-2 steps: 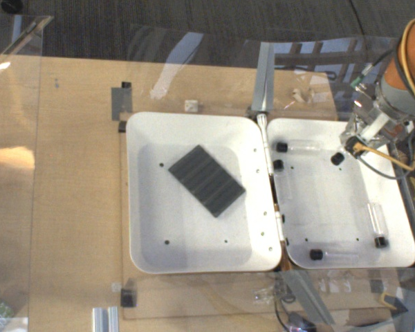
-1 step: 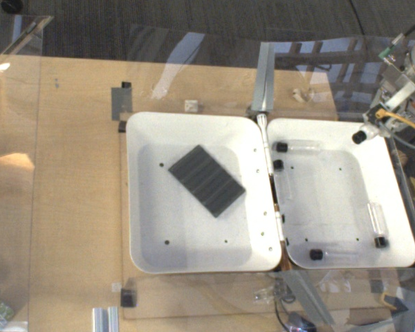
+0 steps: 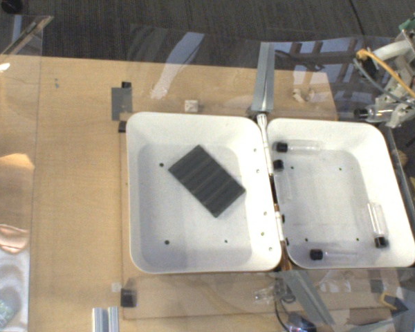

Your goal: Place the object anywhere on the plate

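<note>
**Tool Up at Upper Right, Touching Nothing in the Bins**

Found the gripper at the upper right of the frame, beyond the top right corner of the right bin, beside a looping yellow cable. Could not tell whether open or closed: too small and cluttered there. Saw nothing held in it, and no contact with either bin's contents.

Spotted the plate, a dark grey ribbed rectangle, lying flat and turned at a slant near the middle of the left bin. Saw nothing resting on it.

Counted the task's things in the right bin: clear tubes with black caps. Noted one tube lying along the upper wall, cap toward the left; another tube near the right wall, cap at its lower end; a third tube along the lower wall, cap toward the left. Noticed one more black cap at the left wall, its tube too faint to make out. Found all of these well apart from the plate, with the bins' meeting walls between them.
</note>
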Action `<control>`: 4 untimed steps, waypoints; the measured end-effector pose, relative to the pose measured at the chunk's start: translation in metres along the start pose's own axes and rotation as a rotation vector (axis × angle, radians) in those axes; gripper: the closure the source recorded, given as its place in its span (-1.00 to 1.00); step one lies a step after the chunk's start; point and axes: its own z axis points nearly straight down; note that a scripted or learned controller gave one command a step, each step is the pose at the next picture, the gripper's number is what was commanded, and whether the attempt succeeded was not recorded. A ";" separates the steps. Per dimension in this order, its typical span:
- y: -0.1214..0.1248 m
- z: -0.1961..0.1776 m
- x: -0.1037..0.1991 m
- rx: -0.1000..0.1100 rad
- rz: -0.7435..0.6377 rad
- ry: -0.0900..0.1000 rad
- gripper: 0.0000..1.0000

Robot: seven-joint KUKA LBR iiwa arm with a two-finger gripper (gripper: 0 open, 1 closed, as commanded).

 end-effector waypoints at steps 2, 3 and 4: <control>0.021 0.092 0.002 0.000 -0.162 0.000 1.00; 0.021 0.151 -0.003 0.003 -0.244 -0.001 1.00; 0.021 0.150 -0.003 0.002 -0.245 -0.001 -1.00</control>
